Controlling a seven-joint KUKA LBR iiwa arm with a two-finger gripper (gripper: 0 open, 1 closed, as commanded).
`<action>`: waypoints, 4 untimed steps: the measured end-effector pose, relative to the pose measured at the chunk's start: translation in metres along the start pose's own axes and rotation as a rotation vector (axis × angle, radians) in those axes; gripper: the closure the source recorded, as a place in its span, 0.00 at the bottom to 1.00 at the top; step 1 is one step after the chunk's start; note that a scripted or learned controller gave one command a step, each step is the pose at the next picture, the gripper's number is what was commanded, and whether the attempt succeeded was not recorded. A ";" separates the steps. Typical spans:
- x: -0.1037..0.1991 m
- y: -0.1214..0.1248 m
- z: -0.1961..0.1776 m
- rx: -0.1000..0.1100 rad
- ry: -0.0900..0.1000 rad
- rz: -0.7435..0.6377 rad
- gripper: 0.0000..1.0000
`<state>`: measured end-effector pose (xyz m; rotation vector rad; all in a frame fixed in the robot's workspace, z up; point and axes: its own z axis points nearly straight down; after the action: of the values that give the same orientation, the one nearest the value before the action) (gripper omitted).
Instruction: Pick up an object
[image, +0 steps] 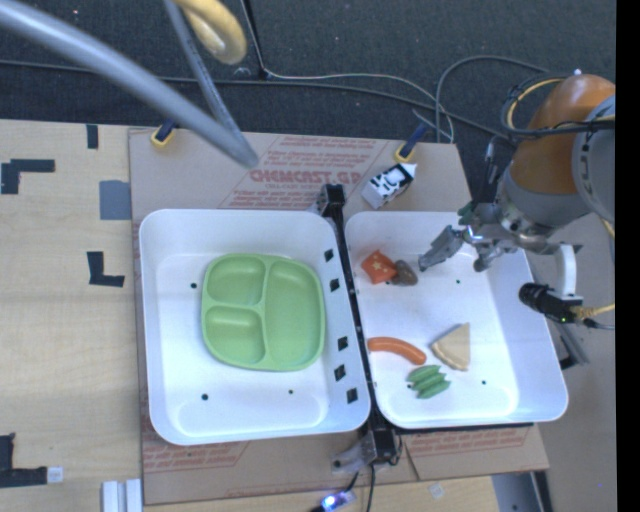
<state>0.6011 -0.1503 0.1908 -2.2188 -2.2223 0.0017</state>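
Note:
The right bin (520, 340) holds several small items. A red-orange piece (378, 266) lies beside a small brown lump (404, 273) near the bin's far left. Nearer the front lie an orange sausage (397, 349), a tan wedge (453, 346) and a green pea pod (428, 381). My gripper (456, 258) hangs over the far part of this bin, just right of the brown lump. Its fingers are open and spread, with nothing between them.
The left bin (170, 250) carries a green divided plate (264, 310). A black divider (345, 300) runs between the bins. A small black-and-white object (388, 182) sits on the cardboard behind the bins. Cables trail across the dark floor at the back.

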 end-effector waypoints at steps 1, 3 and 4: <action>-0.001 0.003 0.063 0.003 -0.001 0.000 0.00; 0.000 0.005 0.095 -0.005 -0.003 -0.001 1.00; -0.008 0.002 0.047 -0.004 0.000 0.001 1.00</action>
<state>0.6032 -0.1582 0.1435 -2.2215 -2.2238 -0.0022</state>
